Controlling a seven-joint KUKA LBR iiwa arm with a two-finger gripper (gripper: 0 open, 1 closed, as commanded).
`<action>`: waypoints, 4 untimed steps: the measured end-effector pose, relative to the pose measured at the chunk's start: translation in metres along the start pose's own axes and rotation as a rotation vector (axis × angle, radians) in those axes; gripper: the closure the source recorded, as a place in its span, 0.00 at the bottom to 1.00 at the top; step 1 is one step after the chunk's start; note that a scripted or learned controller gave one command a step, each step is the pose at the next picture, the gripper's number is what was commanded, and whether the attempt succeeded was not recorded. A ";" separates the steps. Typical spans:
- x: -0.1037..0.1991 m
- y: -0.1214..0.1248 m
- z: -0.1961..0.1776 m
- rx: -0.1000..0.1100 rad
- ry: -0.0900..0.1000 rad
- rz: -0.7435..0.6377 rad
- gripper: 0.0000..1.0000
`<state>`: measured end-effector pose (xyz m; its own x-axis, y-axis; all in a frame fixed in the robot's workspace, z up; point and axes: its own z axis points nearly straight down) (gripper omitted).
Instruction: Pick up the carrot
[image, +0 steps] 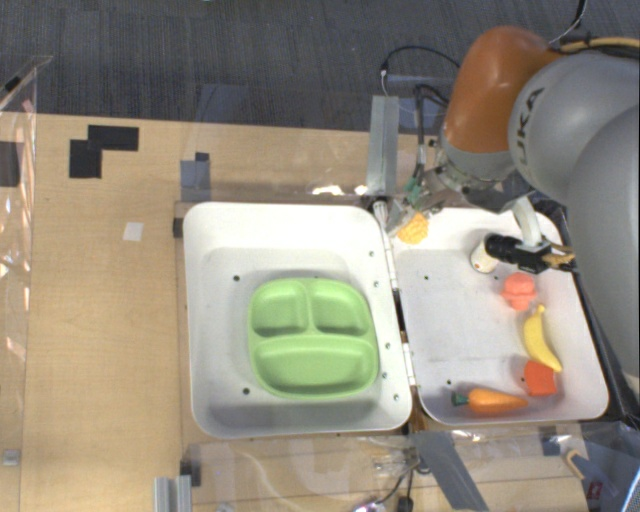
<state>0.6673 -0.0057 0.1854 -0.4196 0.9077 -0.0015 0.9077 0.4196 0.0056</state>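
Orange carrot (494, 401) lies at the right bin's (440, 330) near edge; the tool (412, 205) hovers far corner, grip state seemingly indiscernible.

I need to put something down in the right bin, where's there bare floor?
Free: the middle and left of the right bin, between the yellow piece up top and the carrot at the bottom. Crowded: the right side, with the banana and red pieces.

Open bin floor left of the carrot (492, 401); red block (540, 378) crowds its right.
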 end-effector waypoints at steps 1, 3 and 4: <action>0.009 -0.056 0.000 0.002 0.000 0.077 1.00; -0.030 -0.011 -0.001 0.000 -0.001 0.190 1.00; 0.079 0.039 -0.031 0.000 0.001 0.142 1.00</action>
<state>0.6698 0.0822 0.2161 -0.2873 0.9578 0.0001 0.9578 0.2873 0.0060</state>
